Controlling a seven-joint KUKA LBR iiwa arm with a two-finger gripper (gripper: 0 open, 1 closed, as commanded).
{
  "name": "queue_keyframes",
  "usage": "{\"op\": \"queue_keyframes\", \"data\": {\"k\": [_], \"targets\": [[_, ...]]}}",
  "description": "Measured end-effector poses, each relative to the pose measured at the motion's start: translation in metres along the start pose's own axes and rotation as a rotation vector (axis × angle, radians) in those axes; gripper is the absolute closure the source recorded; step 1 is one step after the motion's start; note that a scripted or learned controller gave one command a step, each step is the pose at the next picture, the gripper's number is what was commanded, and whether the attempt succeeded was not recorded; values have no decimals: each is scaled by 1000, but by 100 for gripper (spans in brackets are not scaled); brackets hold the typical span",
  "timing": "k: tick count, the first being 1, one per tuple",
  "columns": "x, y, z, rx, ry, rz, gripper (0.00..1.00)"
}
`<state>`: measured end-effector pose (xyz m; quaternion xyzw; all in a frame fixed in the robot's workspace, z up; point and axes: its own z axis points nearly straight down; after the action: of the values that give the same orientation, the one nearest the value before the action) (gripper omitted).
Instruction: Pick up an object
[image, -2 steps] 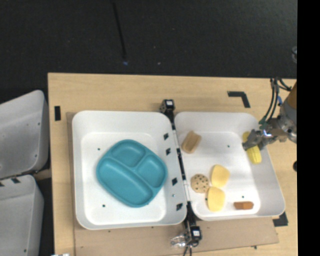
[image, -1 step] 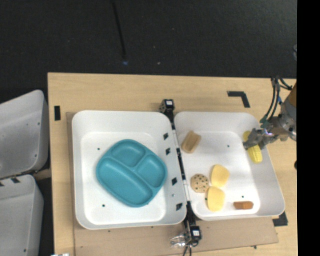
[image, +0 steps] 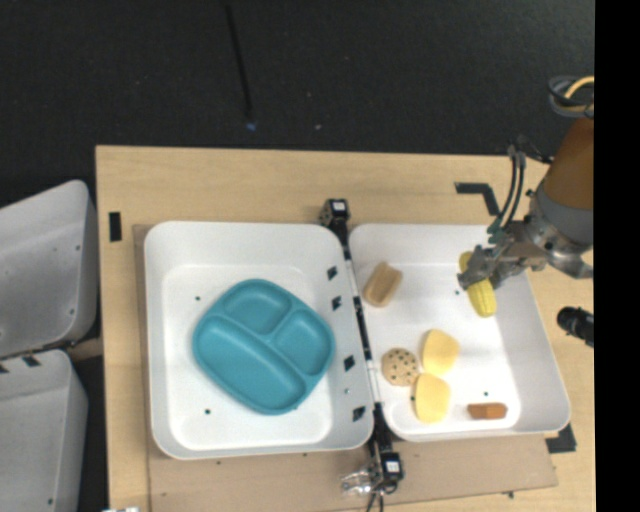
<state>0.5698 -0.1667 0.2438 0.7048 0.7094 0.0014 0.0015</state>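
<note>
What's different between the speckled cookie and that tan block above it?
The cookie is round with dark specks; the tan block is oblong and plain. The cookie lies beside two yellow pieces; the tan block lies alone. Both sit in the right bin, near the divider.

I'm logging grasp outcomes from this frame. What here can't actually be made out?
In the camera view:
The yellow corn-like piece: its upper end is covered by the hand, so whether it is gripped cannot be told.
The small orange-brown piece by the front wall of the right bin: too small to identify.
The bin floor under the hand: hidden by it.
</note>
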Motion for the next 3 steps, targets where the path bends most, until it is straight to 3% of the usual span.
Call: {"op": "queue_keyframes", "data": {"k": [3], "targets": [[157,61,19,1,0,0,100]]}}
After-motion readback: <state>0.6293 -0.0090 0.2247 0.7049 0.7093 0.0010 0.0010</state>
